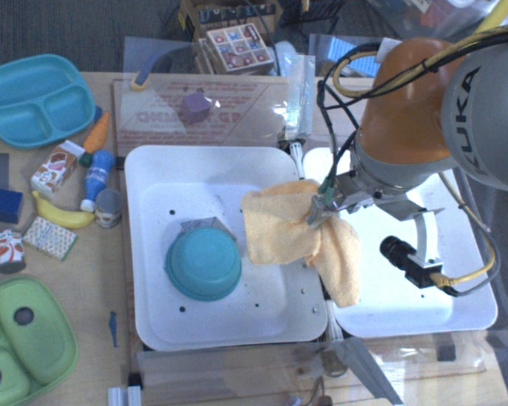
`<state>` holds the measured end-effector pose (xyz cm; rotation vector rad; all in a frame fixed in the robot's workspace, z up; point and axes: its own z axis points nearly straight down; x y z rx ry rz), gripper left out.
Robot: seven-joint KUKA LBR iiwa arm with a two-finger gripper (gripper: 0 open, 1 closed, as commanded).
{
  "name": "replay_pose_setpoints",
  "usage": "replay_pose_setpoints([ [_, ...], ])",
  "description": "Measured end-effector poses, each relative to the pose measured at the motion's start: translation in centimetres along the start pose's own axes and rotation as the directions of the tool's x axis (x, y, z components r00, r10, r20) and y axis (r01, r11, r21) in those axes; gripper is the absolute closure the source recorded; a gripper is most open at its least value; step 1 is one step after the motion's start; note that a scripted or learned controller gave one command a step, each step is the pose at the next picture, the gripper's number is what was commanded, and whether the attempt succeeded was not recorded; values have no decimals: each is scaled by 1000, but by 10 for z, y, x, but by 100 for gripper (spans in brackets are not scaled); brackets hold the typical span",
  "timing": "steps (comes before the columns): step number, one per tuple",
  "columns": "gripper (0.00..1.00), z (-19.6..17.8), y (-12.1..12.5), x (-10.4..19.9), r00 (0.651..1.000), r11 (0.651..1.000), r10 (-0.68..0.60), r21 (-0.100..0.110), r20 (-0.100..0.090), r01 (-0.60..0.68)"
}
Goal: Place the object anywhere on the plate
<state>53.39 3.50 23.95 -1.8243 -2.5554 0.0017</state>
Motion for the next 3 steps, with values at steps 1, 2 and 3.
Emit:
replay_pose_setpoints([
  [1, 100, 55, 33, 69, 943, 943, -332, 0, 0, 332],
  [2, 100, 64, 51, 94, 888, 888, -460, -4, 5, 460],
  [3, 0, 65, 51, 95, 888, 888, -460, -4, 4, 460],
])
